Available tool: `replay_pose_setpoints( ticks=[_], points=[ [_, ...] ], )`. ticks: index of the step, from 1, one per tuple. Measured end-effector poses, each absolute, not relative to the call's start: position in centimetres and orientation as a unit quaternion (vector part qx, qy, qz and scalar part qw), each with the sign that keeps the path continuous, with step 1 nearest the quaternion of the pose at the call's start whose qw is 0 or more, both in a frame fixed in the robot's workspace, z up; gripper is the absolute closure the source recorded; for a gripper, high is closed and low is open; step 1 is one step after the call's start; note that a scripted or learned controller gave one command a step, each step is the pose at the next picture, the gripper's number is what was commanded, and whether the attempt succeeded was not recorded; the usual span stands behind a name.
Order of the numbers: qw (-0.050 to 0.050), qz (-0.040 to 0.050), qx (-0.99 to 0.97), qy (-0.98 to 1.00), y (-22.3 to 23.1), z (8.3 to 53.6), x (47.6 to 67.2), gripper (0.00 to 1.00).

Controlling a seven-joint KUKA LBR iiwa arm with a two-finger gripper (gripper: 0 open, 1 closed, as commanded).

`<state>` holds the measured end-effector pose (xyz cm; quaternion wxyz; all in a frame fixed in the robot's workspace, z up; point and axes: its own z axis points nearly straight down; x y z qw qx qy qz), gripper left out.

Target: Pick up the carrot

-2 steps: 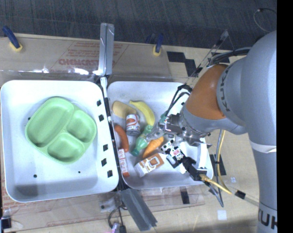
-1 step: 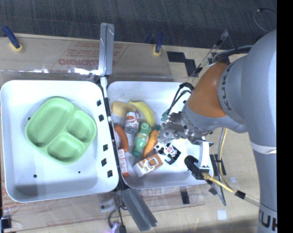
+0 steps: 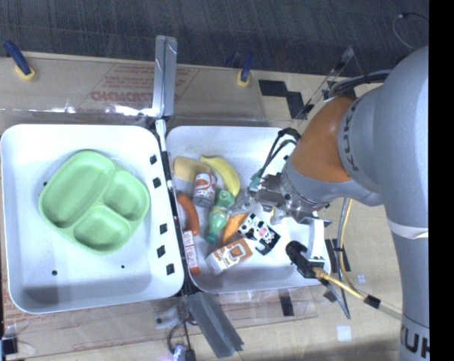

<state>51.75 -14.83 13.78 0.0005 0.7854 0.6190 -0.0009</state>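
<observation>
The carrot (image 3: 233, 227), a short orange wedge, lies in the middle of the right bin (image 3: 234, 135). It rests between a green bottle (image 3: 219, 218) and a black-and-white patterned item (image 3: 265, 235). My gripper (image 3: 259, 204) hangs low over the bin just right of and above the carrot, close to its upper end. The wrist and the orange band (image 3: 324, 153) hide much of the gripper. Nothing shows as held.
The right bin also holds a banana (image 3: 225, 173), a small can (image 3: 204, 189), a reddish sausage-shaped piece (image 3: 187, 213) along the left wall and a small carton (image 3: 228, 256). A green divided plate (image 3: 95, 199) sits in the left bin (image 3: 31, 277).
</observation>
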Motion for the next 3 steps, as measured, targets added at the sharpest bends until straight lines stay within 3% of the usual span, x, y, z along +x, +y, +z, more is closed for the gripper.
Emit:
replay_pose_setpoints(
  ticks=[1, 2, 3],
  points=[
    [-0.001, -0.0015, 0.777, 0.630, -15.0, 9.1, 54.1, 0.00],
    [-0.001, -0.0018, 0.777, 0.630, -15.0, 10.0, 54.1, 1.00],
    [-0.001, -0.0007, 0.776, 0.631, -6.8, 25.5, 57.7, 1.00]
  ],
)
